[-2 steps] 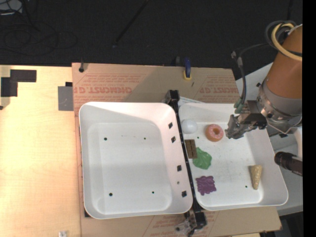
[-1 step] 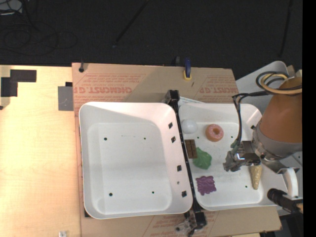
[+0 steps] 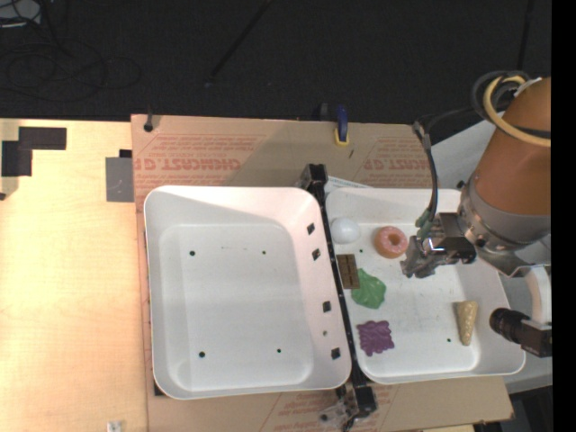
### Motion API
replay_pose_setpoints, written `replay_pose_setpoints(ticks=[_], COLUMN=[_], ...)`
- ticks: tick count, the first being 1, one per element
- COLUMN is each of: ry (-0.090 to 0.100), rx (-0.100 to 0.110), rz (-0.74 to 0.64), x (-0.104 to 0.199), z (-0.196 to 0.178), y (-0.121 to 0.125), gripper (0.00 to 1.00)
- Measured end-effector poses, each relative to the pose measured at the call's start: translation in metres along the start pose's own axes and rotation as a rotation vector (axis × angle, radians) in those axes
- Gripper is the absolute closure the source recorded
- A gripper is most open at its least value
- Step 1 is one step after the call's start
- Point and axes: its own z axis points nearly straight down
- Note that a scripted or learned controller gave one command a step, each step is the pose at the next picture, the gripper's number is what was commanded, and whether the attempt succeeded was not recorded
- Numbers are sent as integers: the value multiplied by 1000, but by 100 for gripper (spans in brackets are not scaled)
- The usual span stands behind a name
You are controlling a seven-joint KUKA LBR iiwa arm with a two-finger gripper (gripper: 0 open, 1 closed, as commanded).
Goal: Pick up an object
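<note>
Pink and ring-shaped, the donut lies in the right bin, near its back wall, and just left of the tool. We see the tool low over the bin floor beside it — whether its fingers are parted or closed we cannot tell. Around the donut we find a white ball to the left by the divider, a green lump nearer us, a purple piece in front of that, and a tan cone toward the right wall. The left bin sits alongside — both rest on cardboard over the pale wooden surface.
</note>
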Motion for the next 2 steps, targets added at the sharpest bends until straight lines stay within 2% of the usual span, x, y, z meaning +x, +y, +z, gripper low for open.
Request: replay_pose_setpoints(ticks=[1,2], ry=[1,-3], rx=[-8,23], rz=[-1,8], x=[73,72], z=[-153,-10], y=[12,16], gripper=[100,100])
